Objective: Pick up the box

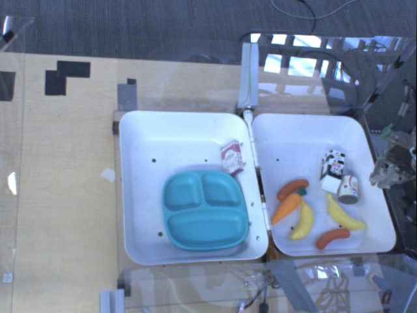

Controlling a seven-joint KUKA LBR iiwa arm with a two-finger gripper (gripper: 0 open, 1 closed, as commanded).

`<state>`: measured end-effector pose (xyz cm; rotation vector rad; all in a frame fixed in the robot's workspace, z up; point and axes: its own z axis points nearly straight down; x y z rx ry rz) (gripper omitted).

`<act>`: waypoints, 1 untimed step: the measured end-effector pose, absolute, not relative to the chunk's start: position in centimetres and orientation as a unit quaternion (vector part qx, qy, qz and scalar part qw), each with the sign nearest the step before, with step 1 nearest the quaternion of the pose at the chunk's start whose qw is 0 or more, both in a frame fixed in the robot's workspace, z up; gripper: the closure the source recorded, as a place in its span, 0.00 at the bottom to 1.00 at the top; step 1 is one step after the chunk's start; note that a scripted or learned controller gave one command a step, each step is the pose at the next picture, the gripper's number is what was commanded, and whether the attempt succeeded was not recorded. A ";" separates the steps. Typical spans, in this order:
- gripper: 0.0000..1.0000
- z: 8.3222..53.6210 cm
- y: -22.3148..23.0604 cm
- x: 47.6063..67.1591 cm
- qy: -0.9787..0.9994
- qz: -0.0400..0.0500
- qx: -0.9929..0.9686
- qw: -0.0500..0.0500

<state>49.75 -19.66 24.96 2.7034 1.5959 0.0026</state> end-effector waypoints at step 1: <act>1.00 26.1 -19.6 49.9 0.511 0.002 0.860 0.003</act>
